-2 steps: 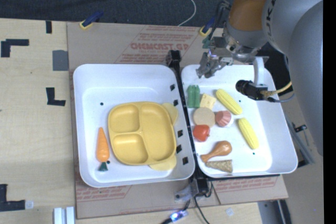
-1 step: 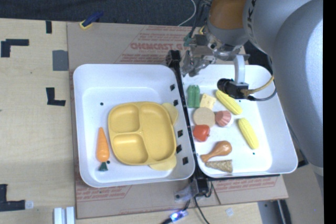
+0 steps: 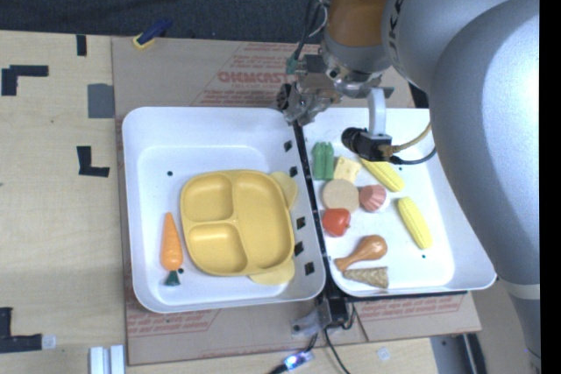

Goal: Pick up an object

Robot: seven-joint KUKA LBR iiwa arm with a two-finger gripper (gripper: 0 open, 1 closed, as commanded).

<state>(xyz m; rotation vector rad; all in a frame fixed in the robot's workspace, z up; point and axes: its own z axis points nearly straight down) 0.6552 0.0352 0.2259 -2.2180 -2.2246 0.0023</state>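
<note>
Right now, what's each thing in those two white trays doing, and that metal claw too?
gripper: up over the back rim between the bins, nothing seen in it
yellow divided plate: flat in the left bin
carrot: lying beside the plate
two corn cobs: lying in the right bin
drumstick: lying on its side
tomato: resting near the divider
green vegetable: lying at the back

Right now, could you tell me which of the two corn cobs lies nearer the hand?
The upper corn cob, just below the hand beside the cheese wedge; the other corn cob lies lower, towards the bin's right wall.
</note>
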